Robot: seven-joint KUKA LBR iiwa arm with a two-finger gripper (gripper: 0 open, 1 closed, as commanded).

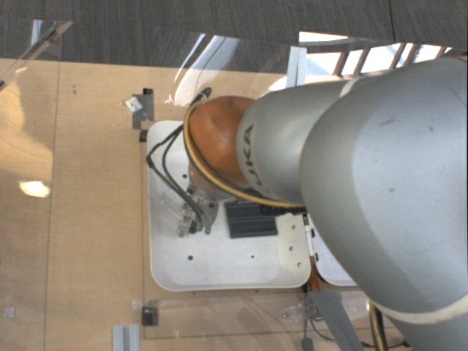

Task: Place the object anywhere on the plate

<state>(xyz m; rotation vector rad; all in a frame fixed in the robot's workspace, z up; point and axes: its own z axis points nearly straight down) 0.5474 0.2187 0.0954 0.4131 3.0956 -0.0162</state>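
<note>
While grey arm [351, 174] covers shallow white bin [219, 269], gripper [191, 221] hangs low; plate, object unseen, progress unjudgeable.

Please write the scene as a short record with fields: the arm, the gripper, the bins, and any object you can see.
arm: grey KUKA arm with orange band, reaching in from the right and covering much of the bins
gripper: gripper low over the left bin, near its middle
cables: black cables looping from the wrist
left bin: white bin, shallow, on the wooden bench
right bin: a small part shows under the arm
object: dark ribbed rectangular block beside the gripper, in the left bin
plate: cannot tell
</note>
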